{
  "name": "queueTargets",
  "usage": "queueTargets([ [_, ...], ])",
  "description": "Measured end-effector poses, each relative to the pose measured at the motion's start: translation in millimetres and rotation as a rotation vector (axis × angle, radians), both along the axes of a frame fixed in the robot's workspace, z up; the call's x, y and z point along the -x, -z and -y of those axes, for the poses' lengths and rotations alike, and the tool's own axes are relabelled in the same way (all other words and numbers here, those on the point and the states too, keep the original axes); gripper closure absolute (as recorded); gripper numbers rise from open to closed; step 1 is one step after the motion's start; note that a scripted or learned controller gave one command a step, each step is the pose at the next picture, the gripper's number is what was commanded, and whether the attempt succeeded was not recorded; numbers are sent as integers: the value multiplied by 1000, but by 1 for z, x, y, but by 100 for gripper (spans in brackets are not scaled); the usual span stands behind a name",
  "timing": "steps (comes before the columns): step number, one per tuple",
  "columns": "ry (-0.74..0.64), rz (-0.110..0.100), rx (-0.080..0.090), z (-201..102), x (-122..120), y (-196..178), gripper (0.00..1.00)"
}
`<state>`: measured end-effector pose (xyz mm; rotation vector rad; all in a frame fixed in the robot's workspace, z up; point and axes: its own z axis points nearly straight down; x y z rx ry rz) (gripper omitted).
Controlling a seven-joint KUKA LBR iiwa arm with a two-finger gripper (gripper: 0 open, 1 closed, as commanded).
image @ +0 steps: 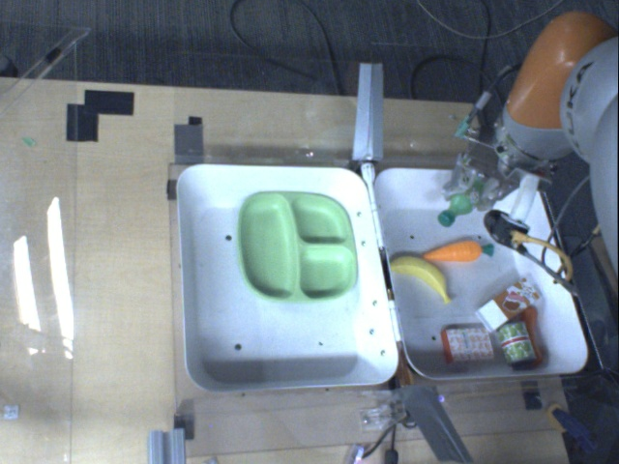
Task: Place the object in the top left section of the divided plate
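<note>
A green divided plate lies in the left bin, with one long section on its left and two smaller ones on its right. My gripper is over the far corner of the right bin. It is shut on a small green bottle. The bottle's upper end sits between the fingers and its cap end tilts down to the left, close to the bin floor.
The right bin also holds a carrot, a banana, a red box, a green can and a ketchup bottle. A grey divider post stands between the bins at the back.
</note>
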<state>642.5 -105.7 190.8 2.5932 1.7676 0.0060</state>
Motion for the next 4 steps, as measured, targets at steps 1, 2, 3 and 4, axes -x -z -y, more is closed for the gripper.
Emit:
queueTargets([
  [1, 0, 0, 0, 0, 0, 0, 0],
  [2, 71, 5, -1, 24, 51, 103, 0],
  [3, 70, 11, -2, 22, 48, 91, 100],
  [4, -61, 0, -1, -69, 0, 5, 100],
])
